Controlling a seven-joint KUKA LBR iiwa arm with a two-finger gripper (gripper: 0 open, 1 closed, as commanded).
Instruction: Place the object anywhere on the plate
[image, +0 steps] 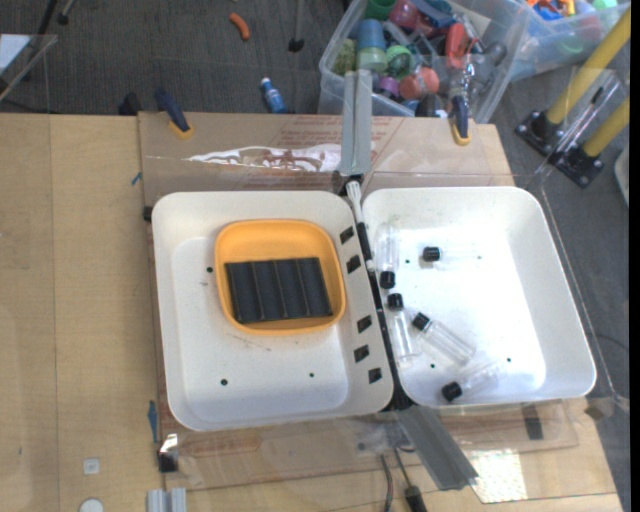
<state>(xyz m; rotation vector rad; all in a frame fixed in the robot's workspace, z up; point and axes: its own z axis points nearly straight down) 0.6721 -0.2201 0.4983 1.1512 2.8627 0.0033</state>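
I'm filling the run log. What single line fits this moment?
plate: left bin, black ridged block on it | vials: right bin, loose | task: looks done

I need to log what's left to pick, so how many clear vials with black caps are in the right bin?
5, though clear glass may hide more: one vial near the top, two along the left wall, one mid-bin, one near the bottom of the right bin.

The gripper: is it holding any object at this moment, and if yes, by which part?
It cannot be told. The clear vials with black caps lie loose in the right bin, and the orange plate carries a black ridged block.
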